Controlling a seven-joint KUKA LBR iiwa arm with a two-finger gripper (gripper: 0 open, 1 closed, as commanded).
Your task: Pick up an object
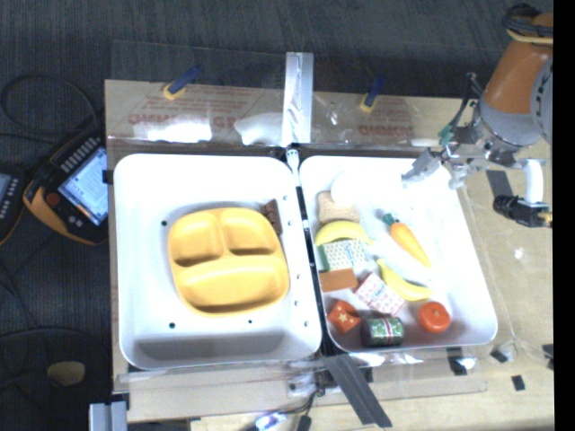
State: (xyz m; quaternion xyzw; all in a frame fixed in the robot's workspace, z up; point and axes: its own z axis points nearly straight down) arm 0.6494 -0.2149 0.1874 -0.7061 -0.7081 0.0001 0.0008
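Hovering fingers | above right bin's far edge | carrot well apart

teach pendant on floor, blue clamps

Looked like a robotics lab setup to me, not anybody's kitchen. The bench was bare wood with two white bins butted side by side, clear plastic sheeting clipped along the back edge, and dark carpet all around. An industrial arm with an orange band reached in from the right. On the floor to the left sat what was probably a teach pendant with its cables, though it was small and hard to read. The food in the bin was toy stuff.
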